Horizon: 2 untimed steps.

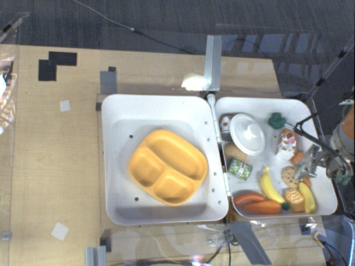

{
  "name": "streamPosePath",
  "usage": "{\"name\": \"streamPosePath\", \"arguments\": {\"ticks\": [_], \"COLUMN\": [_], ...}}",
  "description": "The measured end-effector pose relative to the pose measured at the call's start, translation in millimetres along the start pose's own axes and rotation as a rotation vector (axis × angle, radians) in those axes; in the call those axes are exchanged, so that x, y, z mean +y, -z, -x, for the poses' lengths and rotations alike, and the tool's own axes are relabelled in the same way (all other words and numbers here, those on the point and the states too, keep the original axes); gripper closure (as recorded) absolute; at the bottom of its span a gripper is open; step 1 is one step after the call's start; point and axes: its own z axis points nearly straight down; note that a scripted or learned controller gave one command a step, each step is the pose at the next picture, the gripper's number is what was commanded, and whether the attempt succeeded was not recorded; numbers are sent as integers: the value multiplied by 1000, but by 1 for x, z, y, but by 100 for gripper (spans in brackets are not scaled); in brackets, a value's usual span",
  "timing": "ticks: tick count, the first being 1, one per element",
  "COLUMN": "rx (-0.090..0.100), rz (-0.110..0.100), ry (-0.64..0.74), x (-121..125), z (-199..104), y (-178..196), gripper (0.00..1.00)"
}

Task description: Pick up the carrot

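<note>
Carrot [265, 206] is lying at right bin's [327, 206] front edge, beside a banana [270, 185]; claw [307, 168] is hovering nearby over a cookie [289, 175], grip state unclear.

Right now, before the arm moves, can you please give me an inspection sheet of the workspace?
Surface: wooden bench bearing two white bins.
Job's things: carrot lies at the right bin's near edge.
Clutter: yellow divided plate in the left bin; white lid, bananas, cookie in the right bin.
Grippers: gripper over the right bin's right side, beside the cookie.
Cables: black cable on the floor.
Surroundings: dark carpet.
</note>
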Motion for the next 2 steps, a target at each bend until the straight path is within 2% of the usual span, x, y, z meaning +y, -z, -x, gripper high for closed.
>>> {"name": "streamPosePath", "arguments": {"ticks": [1,2], "rx": [1,2], "rz": [2,0], "ry": [232,187], "x": [61,19], "z": [1,3], "y": [-19,-44], "gripper": [100,100]}}
